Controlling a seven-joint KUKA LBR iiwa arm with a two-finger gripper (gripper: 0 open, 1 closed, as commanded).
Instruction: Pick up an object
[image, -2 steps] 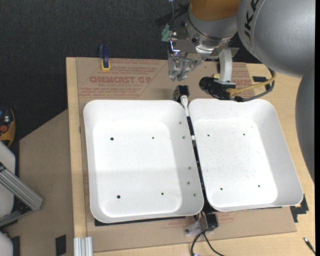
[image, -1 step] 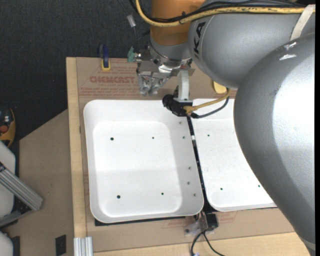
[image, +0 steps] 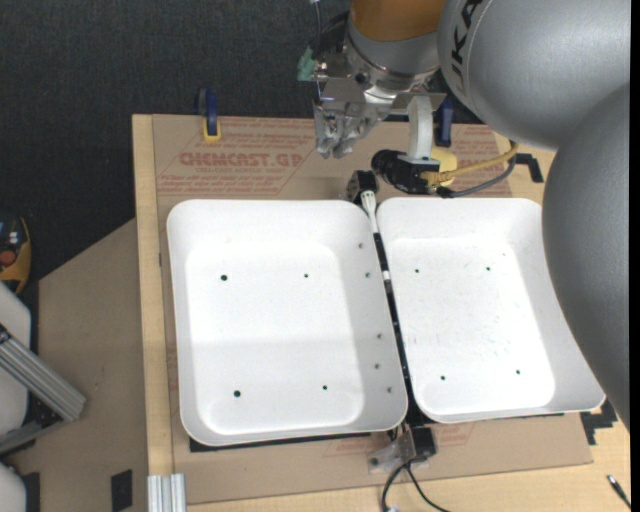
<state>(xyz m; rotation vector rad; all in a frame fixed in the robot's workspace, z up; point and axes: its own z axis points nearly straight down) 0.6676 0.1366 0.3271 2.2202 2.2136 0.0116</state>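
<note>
My gripper hangs high over the back of the bench, above the brown board just behind the left bin's far right corner. The grey arm with its orange band comes in from the upper right and covers that corner of the view. I see nothing hanging below the gripper. The left white bin and the right white bin lie side by side below it. Their floors show only small dark dots.
A brown board with red print lies under the bins. A blue clamp holds its far left edge. A black strip runs between the two bins. Metal rails stand at the left.
</note>
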